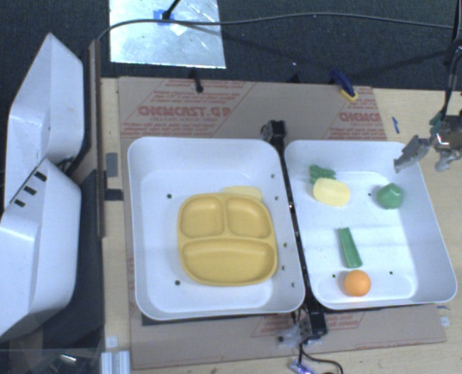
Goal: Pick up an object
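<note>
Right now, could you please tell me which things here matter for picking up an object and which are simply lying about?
For the job:
- pincer
- yellow toy with green leaves
- round green toy
- green stick-shaped toy
- orange ball
- right white bin

Lying about:
- yellow divided plastic tray
- left white bin
- shiny foil sheet

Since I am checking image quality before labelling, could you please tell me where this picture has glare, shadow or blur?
Camera view: strong glare on the shiny sheet at the top; even, soft light in both bins, with faint shadows under the orange ball and yellow tray; the pincer at the right edge looks slightly blurred; corners are dim.
</note>
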Controlling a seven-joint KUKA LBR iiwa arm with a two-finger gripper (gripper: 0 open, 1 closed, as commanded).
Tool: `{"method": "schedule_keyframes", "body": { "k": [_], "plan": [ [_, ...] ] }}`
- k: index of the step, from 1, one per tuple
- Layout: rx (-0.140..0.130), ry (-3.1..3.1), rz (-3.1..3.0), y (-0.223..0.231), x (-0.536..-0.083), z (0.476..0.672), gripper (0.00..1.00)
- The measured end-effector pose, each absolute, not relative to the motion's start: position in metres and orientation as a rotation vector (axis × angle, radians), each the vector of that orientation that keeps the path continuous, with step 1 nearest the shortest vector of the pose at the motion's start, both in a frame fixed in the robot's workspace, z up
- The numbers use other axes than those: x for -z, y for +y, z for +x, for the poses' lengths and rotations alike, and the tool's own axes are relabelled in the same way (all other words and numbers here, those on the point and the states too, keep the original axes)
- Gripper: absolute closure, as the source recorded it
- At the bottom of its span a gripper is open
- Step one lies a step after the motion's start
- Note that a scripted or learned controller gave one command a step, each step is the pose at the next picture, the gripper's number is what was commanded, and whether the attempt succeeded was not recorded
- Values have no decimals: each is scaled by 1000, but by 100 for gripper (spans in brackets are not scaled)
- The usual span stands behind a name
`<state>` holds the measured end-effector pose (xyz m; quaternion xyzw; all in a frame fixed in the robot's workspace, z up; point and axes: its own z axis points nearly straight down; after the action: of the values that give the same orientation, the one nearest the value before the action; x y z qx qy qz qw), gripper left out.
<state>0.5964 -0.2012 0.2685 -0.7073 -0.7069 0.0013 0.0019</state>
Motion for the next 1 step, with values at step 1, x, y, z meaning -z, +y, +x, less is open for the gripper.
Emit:
{"method": "schedule_keyframes", "body": {
  "k": [1],
  "plan": [
    [1, -2223, -2221, -201, -272, 597, 0]
  ]
}}
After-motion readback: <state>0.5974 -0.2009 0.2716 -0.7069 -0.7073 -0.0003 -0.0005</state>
